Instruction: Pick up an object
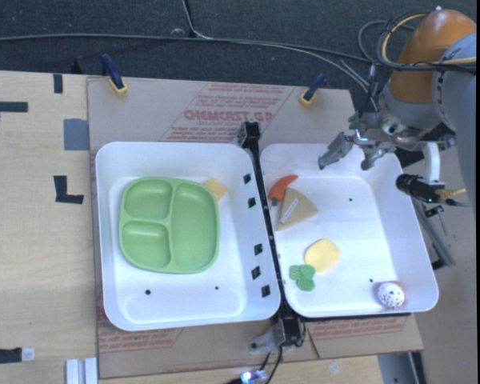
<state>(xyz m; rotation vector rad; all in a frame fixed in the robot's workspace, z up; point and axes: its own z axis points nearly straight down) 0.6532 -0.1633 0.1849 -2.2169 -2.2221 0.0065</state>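
We are hovering our gripper [354,154] over the far edge of the right bin [400,238], fingers spread wide and gripping nothing. Nearer in that bin are lying a tan wedge [296,209] touching an orange-red piece [282,185], a yellow piece [322,255], a green sprig [302,277] and a speckled ball [390,295]. The left bin [112,214] is holding a green divided tray [170,224].

I'm seeing five candidates in the right bin [400,238]: red piece [282,184] touching a tan wedge [297,209], yellow blob [322,255] mid-bin, green leafy thing [302,277], and a speckled ball [390,295], maybe an egg, in the near corner.
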